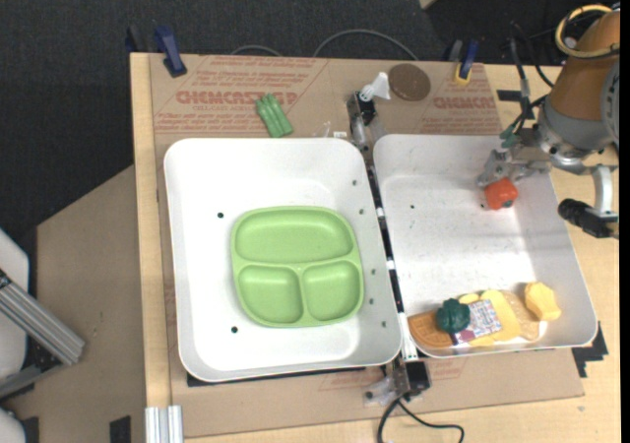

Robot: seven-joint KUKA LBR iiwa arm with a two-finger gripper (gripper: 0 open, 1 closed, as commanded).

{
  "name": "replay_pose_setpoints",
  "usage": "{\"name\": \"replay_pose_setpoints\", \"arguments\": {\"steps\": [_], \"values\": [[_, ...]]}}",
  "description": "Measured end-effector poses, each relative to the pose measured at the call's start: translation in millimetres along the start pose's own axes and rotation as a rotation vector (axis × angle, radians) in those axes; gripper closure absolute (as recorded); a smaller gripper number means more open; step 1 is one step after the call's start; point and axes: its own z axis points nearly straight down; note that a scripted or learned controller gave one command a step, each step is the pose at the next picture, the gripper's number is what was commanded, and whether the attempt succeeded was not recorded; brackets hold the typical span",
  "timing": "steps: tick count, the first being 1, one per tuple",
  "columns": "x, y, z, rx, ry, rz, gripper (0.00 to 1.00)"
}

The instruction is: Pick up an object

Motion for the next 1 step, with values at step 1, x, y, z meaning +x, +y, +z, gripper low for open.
{"name": "replay_pose_setpoints", "arguments": {"steps": [1], "values": [[60.2,16.8,-12.2,-0.002,-0.002,-0.002,1.0]]}}
